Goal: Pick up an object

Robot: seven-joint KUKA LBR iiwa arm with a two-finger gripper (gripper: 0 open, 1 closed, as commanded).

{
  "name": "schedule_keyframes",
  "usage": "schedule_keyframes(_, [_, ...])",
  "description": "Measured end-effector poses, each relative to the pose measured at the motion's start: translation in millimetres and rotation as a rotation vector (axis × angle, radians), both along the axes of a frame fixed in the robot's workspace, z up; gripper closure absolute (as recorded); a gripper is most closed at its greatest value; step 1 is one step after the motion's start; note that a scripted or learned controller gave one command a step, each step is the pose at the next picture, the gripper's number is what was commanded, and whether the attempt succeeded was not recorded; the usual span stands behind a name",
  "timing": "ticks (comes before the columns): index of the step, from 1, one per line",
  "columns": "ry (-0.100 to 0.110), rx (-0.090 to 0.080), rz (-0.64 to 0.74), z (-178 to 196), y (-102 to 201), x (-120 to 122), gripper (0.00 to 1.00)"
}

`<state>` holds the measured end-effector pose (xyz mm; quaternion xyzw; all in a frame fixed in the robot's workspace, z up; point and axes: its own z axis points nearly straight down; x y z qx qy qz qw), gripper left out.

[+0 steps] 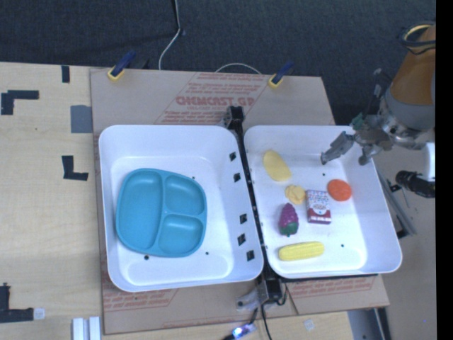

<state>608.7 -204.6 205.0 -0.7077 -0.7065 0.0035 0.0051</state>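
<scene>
The right bin (368, 253) holds several toy foods: a yellow lemon-like piece (277, 166), a small yellow piece (295, 194), an orange ball (340, 190), a red and white carton (318, 206), a purple eggplant-like piece (288, 219) and a yellow corn cob (301, 250). My gripper (349, 151) hangs over the bin's upper right corner, above and to the right of the orange ball. Its two fingers are spread apart with nothing between them.
The left bin (120, 137) carries a blue divided plate (161, 212). Black clips run along the seam between the bins (244, 211). Cardboard lies under both bins, with blue and yellow clamps (121, 64) at its far edge. The arm's orange band (414, 76) rises at the right.
</scene>
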Motion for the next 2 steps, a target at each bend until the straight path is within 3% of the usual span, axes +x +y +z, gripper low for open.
schedule_keyframes(1, [-0.010,-0.002,0.003,6,1,2,0.00])
schedule_keyframes(2, [-0.004,-0.001,0.003,-58,0,5,0.00])
